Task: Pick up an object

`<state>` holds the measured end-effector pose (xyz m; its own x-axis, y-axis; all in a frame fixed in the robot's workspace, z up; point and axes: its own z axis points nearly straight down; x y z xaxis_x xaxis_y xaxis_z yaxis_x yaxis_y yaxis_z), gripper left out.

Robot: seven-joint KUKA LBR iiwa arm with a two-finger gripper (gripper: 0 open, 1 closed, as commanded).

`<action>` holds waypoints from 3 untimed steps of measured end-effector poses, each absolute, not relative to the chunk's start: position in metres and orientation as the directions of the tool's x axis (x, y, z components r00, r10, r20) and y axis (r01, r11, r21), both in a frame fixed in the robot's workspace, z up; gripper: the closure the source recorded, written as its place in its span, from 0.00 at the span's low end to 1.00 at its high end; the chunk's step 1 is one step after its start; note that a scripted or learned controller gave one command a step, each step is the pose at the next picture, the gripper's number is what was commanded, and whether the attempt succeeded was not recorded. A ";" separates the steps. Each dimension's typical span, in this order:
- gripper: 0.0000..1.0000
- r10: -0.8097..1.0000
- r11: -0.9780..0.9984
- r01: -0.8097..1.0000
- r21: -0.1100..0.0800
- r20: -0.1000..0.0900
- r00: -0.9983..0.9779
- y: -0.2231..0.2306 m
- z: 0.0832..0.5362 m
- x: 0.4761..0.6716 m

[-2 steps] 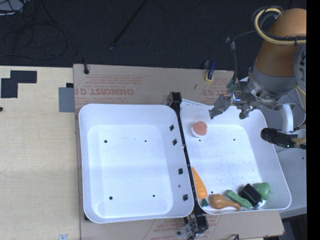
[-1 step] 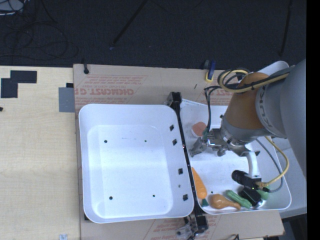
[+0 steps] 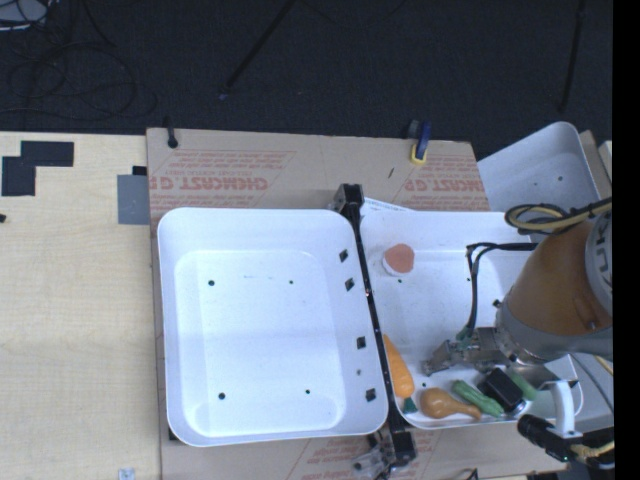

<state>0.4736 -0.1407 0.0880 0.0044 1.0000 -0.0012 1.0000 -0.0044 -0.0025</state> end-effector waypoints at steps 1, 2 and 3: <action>0.00 1.000 -0.006 1.000 0.006 -0.012 0.006 -0.096 0.094 0.478; 0.00 1.000 0.001 1.000 0.003 -0.002 -0.001 -0.129 0.088 0.565; 0.00 1.000 0.004 1.000 -0.001 0.002 -0.004 -0.083 0.087 0.607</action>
